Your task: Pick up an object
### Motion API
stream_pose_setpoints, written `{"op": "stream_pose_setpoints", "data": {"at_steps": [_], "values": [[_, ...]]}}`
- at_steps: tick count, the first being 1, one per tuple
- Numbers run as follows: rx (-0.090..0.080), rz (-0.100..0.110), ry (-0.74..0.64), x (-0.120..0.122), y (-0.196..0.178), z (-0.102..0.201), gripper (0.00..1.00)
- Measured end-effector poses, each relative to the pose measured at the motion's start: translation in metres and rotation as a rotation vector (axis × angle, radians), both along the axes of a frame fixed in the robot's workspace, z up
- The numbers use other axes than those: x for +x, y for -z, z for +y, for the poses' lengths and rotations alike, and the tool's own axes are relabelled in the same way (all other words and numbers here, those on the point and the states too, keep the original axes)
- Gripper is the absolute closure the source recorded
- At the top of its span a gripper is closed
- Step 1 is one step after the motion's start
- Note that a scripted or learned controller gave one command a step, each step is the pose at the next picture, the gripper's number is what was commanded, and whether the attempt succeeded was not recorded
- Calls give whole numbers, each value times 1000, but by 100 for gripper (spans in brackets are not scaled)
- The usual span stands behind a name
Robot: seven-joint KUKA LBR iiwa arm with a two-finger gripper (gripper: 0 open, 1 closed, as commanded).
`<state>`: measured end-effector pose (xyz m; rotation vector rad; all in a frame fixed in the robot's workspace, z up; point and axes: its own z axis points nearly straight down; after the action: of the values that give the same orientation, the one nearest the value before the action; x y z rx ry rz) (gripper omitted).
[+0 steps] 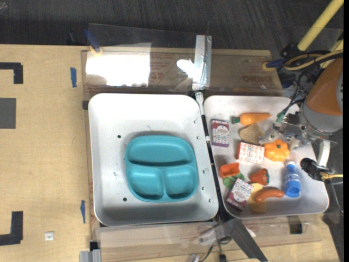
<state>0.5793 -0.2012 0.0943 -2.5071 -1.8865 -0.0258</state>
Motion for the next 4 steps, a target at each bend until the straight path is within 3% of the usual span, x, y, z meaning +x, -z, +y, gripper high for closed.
{"op": "stream_pose_setpoints", "data": {"at_steps": [1,2,3,4], "values": [[3,2,-36,35,3,-2,0],[-8,2,-103,14,6,2,0],[-6,3,-286,7,6,-3,0],[-10,-1,-287,8,-5,-3,100]]}}
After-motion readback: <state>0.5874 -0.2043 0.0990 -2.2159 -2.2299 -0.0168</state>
